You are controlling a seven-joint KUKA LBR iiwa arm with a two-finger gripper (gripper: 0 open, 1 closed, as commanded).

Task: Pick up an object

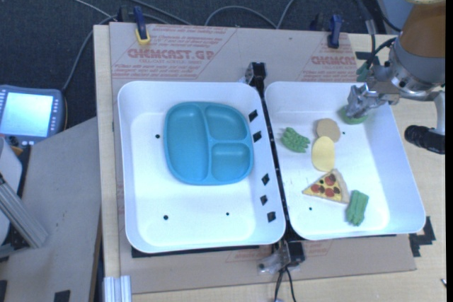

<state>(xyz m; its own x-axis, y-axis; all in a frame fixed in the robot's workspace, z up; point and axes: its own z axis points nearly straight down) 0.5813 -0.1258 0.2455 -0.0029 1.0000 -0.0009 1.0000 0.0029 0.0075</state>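
Gripper (358, 104) sits over the far right corner of the right bin (396, 152), fingers pointing down and left. Can't tell if they're apart or together, too small and blurred at this angle. A pale green round piece (354, 116) lies right under the fingertips, touching or nearly so; can't confirm it's between them. Arm (425, 32) comes in from upper right, orange band above the wrist.

Rest of the right bin, working outward:
- tan round piece (328, 129), just beside the green one, toward bin centre
- yellow oval piece (323, 153), touching the tan one on its near side
- green leafy piece (296, 140), left of those, near the bin divider
- pizza slice (327, 187), near the yellow oval, on its near side
- green pickle-like piece (356, 207), just right of the pizza slice, near the front wall

Left bin (141, 173) holds a blue compartment tray (209, 143), lying flat, roughly centred.

Both bins sit on a board (177, 46), blue clamps (141, 23) at its far edge. Grey handheld screen unit (30, 113) well off to the left.
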